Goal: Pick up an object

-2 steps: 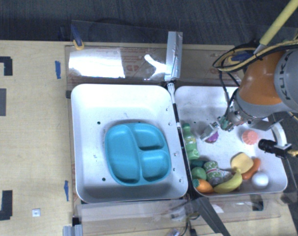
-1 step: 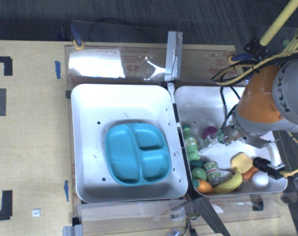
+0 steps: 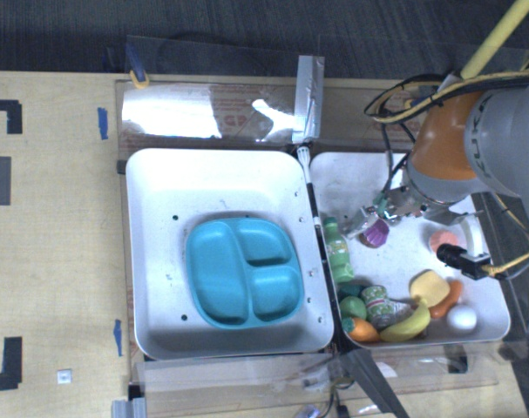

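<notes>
My claw (image 3: 379, 219) hangs over the right bin (image 3: 334, 171), right of frame centre; its opening I cannot tell. A small purple cup (image 3: 375, 233) sits just below it, touching or nearly so, unclear whether gripped.

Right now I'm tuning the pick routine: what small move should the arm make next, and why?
Probably lower the gripper straight down a little. It sits just above the small purple object on the right bin floor, which lies apart from the cluttered pile with the banana.
</notes>
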`<state>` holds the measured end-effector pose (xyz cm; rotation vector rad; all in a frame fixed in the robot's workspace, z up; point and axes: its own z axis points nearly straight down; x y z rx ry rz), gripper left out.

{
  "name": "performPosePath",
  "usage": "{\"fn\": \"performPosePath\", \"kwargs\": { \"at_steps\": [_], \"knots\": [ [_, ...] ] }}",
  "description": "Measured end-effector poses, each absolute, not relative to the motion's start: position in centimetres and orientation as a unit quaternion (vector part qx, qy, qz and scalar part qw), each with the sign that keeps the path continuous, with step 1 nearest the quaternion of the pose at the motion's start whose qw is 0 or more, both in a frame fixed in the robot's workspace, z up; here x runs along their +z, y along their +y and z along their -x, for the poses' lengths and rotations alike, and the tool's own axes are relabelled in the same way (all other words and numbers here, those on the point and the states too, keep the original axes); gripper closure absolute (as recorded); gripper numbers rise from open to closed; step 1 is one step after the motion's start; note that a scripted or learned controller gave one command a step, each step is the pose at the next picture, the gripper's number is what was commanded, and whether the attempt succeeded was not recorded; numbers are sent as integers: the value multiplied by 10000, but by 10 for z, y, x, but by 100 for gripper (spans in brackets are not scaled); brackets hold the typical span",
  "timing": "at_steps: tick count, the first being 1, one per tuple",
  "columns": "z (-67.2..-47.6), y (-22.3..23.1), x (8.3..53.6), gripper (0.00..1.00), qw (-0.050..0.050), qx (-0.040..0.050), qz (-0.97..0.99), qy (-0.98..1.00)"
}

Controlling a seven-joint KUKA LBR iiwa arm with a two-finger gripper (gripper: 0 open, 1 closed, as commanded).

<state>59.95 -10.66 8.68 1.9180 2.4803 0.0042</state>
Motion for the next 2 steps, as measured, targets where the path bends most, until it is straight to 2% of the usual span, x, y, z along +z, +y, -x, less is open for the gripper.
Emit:
{"fn": "performPosePath", "kwargs": {
  "at_steps": [1, 2],
  "knots": [
    [-602, -106, 98, 100, 58, 24, -6106, 7919],
    [-560, -18, 197, 100, 17, 18, -5776, 8163]
  ]
}}
